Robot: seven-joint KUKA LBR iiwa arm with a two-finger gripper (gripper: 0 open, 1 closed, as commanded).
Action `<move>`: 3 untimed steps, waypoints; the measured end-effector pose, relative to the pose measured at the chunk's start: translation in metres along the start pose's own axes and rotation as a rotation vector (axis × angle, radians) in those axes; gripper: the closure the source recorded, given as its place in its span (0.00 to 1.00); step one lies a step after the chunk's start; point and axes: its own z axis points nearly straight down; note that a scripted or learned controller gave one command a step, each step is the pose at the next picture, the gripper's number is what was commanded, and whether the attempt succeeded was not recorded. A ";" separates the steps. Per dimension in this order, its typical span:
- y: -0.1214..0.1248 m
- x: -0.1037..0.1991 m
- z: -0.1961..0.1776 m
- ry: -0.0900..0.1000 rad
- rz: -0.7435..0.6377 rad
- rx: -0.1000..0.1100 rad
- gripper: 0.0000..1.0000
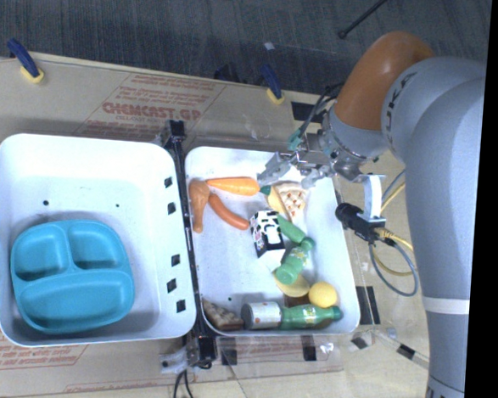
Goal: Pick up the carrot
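At the 6 o'clock end of the right bin (227,265) lie a green bottle (296,315) and a lemon (322,293). Farther back, near the bin's 12 o'clock wall, the carrot (233,184) lies flat. It looks like a light, stiff, smooth toy that could roll, so I'd take it across its thick middle. Two similar orange pieces (228,212) sit just beside it at 6 o'clock and are easy to confuse with it. The gripper (295,170) hangs at the carrot's 3 o'clock, by its green tip. Cables and glare blur it, so I cannot tell whether it is spread or closed.

We see a brown cardboard-covered bench (154,102) on dark grey carpet (160,17), with blue clamps (26,61) gripping its far edge.
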 end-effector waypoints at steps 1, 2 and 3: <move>0.027 0.055 0.100 -0.009 -0.045 -0.009 0.00; 0.026 0.057 0.091 -0.007 -0.053 -0.001 1.00; 0.026 0.057 0.091 -0.007 -0.053 -0.002 0.00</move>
